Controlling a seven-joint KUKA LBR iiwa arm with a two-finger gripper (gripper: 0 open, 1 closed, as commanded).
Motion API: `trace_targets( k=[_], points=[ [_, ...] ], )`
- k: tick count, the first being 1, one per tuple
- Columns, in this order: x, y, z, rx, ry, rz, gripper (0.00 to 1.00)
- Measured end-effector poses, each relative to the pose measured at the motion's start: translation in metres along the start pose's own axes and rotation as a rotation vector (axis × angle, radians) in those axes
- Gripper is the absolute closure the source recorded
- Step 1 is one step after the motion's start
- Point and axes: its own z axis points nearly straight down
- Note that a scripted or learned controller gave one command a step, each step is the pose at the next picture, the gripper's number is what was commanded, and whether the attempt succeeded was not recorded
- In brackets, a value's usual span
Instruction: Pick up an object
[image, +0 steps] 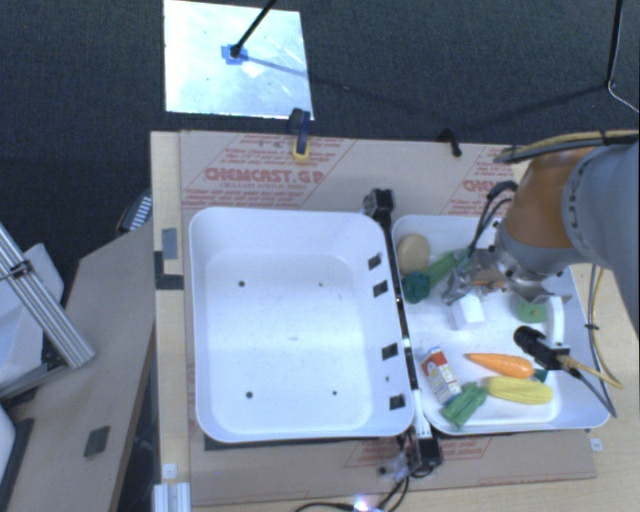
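Observation:
My gripper (460, 285) hangs low over the upper middle of the right bin (575, 420), with the grey arm and its orange band reaching in from the right. Just left of it lies a dark green toy vegetable (422, 280), touching or nearly touching the gripper's tip. A small white block (467, 311) sits right below the gripper. A beige round object (413, 250) rests in the bin's upper left corner. Nothing shows lifted off the bin floor.
In the right bin's lower part lie an orange carrot (498, 364), a yellow piece (520, 391), a green piece (463, 405) and a small red-and-white box (440, 373). A pale green thing (533, 311) peeks out under the wrist. The left bin (210, 330) stands alongside.

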Motion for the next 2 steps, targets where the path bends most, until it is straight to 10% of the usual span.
trace_targets(
  k=[2],
  points=[
    [0.029, 0.007, -0.019, 0.002, 0.0, 0.002, 1.0]
  ],
)
